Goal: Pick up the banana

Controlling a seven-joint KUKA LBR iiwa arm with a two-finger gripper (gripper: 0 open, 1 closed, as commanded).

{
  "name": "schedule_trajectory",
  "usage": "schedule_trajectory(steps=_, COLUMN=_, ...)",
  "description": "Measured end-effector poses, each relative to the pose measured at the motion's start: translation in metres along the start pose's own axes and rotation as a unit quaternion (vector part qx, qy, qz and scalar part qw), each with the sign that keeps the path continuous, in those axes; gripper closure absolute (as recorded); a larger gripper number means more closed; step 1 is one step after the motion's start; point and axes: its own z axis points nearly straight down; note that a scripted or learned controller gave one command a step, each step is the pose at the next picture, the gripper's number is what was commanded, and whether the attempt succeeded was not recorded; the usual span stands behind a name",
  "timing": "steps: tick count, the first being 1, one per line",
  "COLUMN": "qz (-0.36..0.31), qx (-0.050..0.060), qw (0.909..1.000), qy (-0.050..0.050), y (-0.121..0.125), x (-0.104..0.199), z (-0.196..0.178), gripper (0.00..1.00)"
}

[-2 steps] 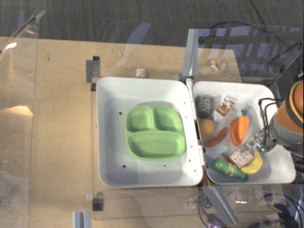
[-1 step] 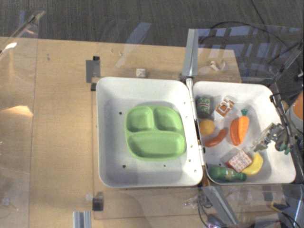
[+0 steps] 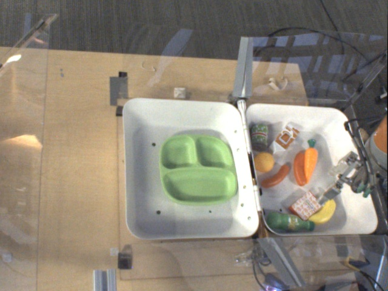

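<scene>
End effector just above banana, grip state unclear, right bin.

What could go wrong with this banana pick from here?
1. The banana lies against the red-and-white packet, so the claw may catch or drag the packet too.
2. The banana sits near the right bin's front wall, leaving little room to close around it.
3. The green bottle lies close by and may get nudged.

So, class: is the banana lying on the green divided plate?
No: the banana lies in the right bin, while the green plate sits in the left bin.
</scene>
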Motion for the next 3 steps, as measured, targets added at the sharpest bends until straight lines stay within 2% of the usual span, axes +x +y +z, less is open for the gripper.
schedule_trajectory(steps=1, qz=-0.043, qx=-0.002, qw=0.9991, qy=-0.006, y=0.011, x=-0.015, z=0.064, gripper=0.0)
schedule_trajectory(steps=2, qz=-0.115, qx=-0.006, qw=0.9933, qy=-0.014, y=0.009, x=-0.008, z=0.068, gripper=0.0)
schedule_trajectory(steps=3, qz=-0.115, qx=-0.006, qw=0.9933, qy=-0.014, y=0.01, x=-0.01, z=0.055, gripper=1.0)
